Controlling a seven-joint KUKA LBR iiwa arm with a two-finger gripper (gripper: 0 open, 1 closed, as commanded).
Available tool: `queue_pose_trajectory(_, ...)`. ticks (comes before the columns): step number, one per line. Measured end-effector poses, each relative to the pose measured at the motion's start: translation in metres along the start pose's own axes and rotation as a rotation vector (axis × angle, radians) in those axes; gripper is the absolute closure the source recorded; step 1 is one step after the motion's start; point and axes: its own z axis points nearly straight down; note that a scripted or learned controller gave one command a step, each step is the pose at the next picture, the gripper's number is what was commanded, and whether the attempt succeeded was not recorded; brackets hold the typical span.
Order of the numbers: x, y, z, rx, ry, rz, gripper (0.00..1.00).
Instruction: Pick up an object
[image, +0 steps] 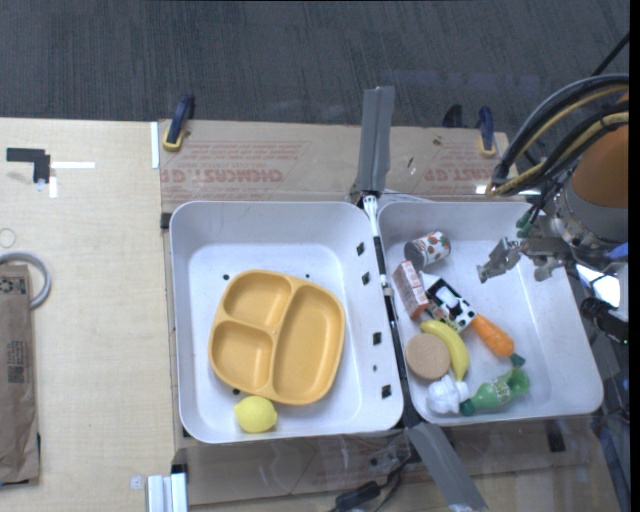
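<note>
Gripper (497, 262) above right bin (560, 330), finger state unclear; carrot (492, 336) lies below it, apart.

In the right bin (560, 340) we see a heap of small objects: a spotted can (431, 247), a brown packet (410, 288), a black-and-white cow toy (453, 305), a banana (448, 344), a carrot (492, 336), a tan disc (427, 356) and a green bottle (497, 391). A lemon (256, 414) lies in the left bin (190, 300).
</note>
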Motion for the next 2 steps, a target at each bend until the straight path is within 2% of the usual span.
queue_pose_trajectory(1,-0.007,-0.063,0.104,0.001,0.002,-0.071,0.00)
queue_pose_trajectory(2,0.017,-0.043,0.048,0.000,0.001,-0.075,0.00)
